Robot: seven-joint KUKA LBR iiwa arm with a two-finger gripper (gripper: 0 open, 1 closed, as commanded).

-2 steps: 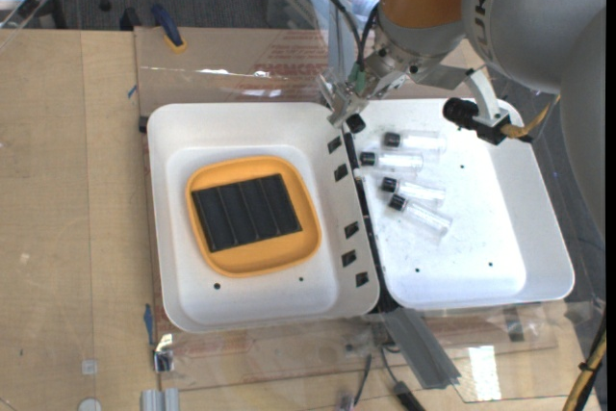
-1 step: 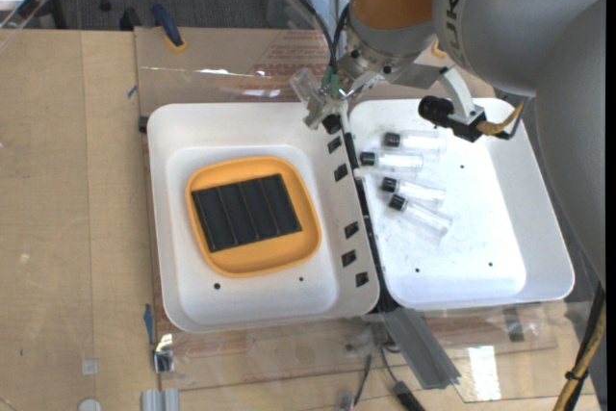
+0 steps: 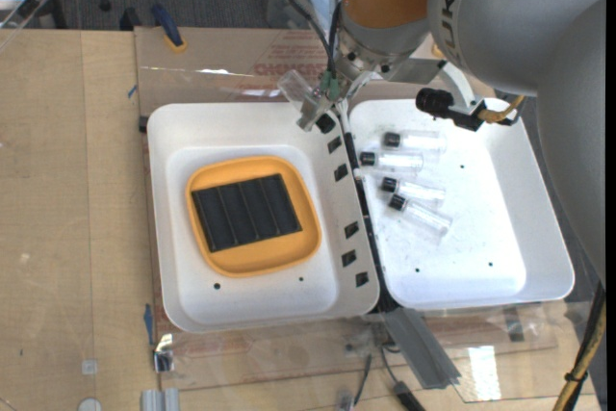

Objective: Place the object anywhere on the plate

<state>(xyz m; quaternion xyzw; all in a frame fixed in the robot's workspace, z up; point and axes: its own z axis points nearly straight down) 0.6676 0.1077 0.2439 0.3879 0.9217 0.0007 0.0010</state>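
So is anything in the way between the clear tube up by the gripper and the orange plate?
Nothing visible. The tube is by the gripper at the left bin's far edge; only bare bin floor lies between it and the plate. A black ribbed slab already covers the plate's middle.

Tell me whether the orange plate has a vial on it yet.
Not yet. The orange plate in the left bin bears just a dark ribbed pad. Four clear black-capped vials lie in the right bin.
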